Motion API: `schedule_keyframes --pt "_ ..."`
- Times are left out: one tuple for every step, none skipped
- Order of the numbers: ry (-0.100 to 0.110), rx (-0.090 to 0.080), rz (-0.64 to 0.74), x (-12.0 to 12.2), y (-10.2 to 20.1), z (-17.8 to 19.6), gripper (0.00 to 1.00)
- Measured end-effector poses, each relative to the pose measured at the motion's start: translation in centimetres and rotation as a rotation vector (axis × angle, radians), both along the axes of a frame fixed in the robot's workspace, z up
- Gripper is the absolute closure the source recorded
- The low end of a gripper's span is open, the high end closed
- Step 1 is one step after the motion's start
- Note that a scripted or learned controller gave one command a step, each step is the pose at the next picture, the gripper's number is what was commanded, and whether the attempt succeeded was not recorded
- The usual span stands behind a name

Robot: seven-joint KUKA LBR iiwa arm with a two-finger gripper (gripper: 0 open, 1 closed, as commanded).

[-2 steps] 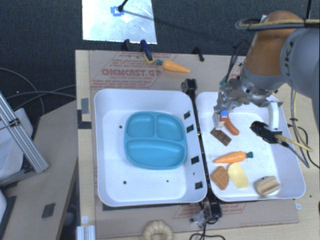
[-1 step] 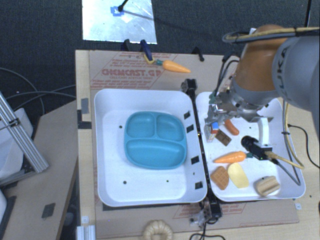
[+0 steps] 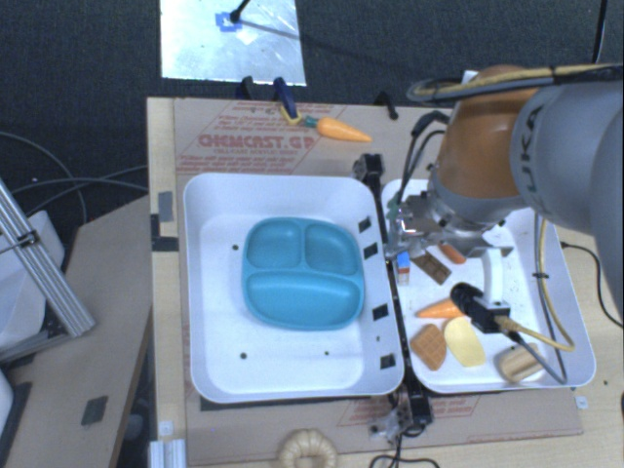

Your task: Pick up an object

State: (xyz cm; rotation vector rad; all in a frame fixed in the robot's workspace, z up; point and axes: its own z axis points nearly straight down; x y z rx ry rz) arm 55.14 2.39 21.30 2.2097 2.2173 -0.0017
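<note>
A grey KUKA arm [image 3: 546, 154] with an orange band reaches in from the right and hangs over the back half of the right bin [image 3: 572, 334], hiding most of that bin's rear floor; its gripper [image 3: 414, 230] sits low near the bin's inner wall, just beside the divider, and whether it is open or closed, or has hold of anything, cannot be told from this angle; the left bin [image 3: 216, 261] has a blue divided plate [image 3: 302, 271] lying flat at its centre, with bare white floor on every side out to the walls; both bins rest on a printed cardboard sheet [image 3: 244, 144], whose back strip carries a toy carrot [image 3: 339, 129] lying well clear of the rims; the pickable things crowd the front of the right bin: a tan bread piece [image 3: 517, 363] close to the front right corner, a yellow wedge [image 3: 465, 343] touching a brown cookie [image 3: 427, 346] near the front wall, an orange carrot piece [image 3: 438, 309] just behind them, and a brown bar [image 3: 430, 266] nearest the gripper, just in front of it; little open floor shows between them.
</note>
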Motion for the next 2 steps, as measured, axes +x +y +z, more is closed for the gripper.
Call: schedule_keyframes --pt "0.005 0.01 0.004 -2.1 4.0 2.2 1.0" --pt "0.008 0.009 -0.002 -2.4 3.9 0.1 1.0"
